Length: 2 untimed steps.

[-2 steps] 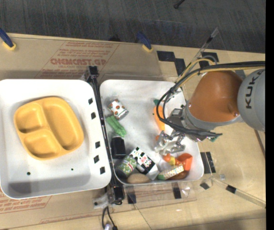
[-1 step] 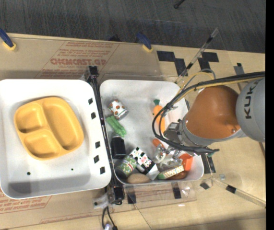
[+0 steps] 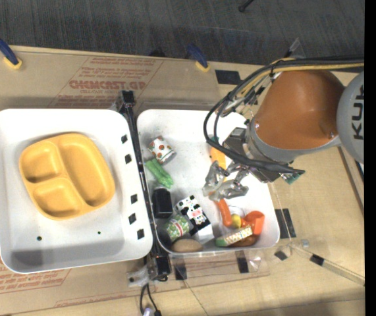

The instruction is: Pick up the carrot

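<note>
Gripper (image 3: 226, 184): we see its fingers apart, hanging just above the carrot, nothing between them.
Carrot (image 3: 224, 213): right bin (image 3: 194, 127), at 5 o'clock; we judge it light, stiff, smooth; grasp mid-length.
Neighbours: cow-patterned block (image 3: 193, 210) at its 9 o'clock.

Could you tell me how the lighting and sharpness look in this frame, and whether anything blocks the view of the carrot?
Camera view: even, soft lighting; the left bin carries a faint shadow in its near corner; focus is fairly soft, small toys lack detail; the gripper hangs just above the carrot, and the arm's orange band covers the right bin's far right part.
</note>
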### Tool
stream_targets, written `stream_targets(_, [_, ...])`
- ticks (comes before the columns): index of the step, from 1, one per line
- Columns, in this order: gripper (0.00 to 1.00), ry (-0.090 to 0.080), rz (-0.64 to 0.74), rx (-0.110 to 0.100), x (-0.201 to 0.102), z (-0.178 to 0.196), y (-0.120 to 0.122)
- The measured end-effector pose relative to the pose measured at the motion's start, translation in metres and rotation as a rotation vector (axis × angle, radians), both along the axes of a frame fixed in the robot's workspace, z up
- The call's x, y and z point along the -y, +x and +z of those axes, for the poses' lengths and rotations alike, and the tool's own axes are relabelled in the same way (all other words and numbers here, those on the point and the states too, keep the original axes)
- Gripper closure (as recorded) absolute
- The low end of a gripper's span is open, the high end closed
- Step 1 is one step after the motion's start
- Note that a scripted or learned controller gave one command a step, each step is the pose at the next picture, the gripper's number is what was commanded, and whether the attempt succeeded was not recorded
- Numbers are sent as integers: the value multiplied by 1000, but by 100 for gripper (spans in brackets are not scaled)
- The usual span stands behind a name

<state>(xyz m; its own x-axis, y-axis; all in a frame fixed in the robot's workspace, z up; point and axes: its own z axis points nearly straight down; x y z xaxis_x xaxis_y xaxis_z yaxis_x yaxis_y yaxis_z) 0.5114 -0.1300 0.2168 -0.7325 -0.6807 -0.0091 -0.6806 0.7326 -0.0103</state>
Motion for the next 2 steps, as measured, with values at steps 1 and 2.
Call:
stream_targets(1, [100, -3, 85, -9, 80, 22, 11])
stream_targets(2, [100, -1, 261, -9, 79, 42, 66])
